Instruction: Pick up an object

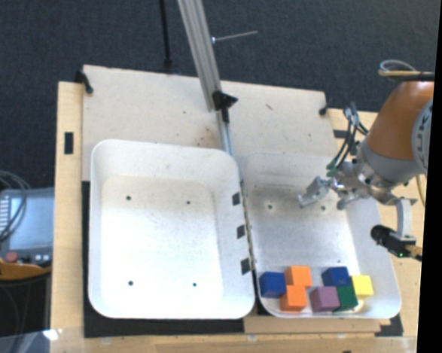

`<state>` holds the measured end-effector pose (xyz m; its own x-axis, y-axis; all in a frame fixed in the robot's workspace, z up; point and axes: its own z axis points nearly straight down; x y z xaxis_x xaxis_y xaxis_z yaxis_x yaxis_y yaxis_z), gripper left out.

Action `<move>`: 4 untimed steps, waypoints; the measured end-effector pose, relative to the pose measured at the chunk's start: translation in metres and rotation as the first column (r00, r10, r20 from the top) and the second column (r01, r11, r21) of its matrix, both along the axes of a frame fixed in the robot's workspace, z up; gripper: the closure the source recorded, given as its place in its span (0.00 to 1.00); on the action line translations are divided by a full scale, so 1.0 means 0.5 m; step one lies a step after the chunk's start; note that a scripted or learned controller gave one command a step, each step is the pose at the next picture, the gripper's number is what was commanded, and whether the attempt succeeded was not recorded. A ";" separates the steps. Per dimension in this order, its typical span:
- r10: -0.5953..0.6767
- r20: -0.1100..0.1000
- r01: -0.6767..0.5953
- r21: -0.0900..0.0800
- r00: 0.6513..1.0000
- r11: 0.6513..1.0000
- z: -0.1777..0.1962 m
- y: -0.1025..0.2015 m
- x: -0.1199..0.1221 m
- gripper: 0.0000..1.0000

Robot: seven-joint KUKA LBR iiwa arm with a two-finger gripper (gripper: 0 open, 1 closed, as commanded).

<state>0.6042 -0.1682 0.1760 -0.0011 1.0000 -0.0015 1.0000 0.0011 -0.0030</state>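
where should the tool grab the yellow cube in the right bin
Take the yellow cube from above, fingers probably closing on its near and far faces. A green block touches its left side, and the right bin wall stands close on its right.

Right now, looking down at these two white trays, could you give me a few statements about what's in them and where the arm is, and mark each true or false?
1. All the coloured blocks lie in the right bin. True.
2. The blocks sit along the bin's far edge. False: they cluster along its near edge.
3. The gripper hangs over the right bin, apart from the blocks. True.
4. A red ball lies in the left bin. False: no ball lies there.
5. There is a purple block between an orange block and a green block. True.
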 end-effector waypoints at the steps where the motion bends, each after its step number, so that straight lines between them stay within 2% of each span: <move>1: -0.004 0.000 0.004 -0.001 1.000 1.000 -0.094 -0.015 0.012 0.00; 2: -0.008 0.008 0.008 -0.001 1.000 1.000 -0.065 -0.017 0.015 1.00; 4: 0.003 0.012 -0.003 -0.002 1.000 1.000 0.170 -0.053 0.044 1.00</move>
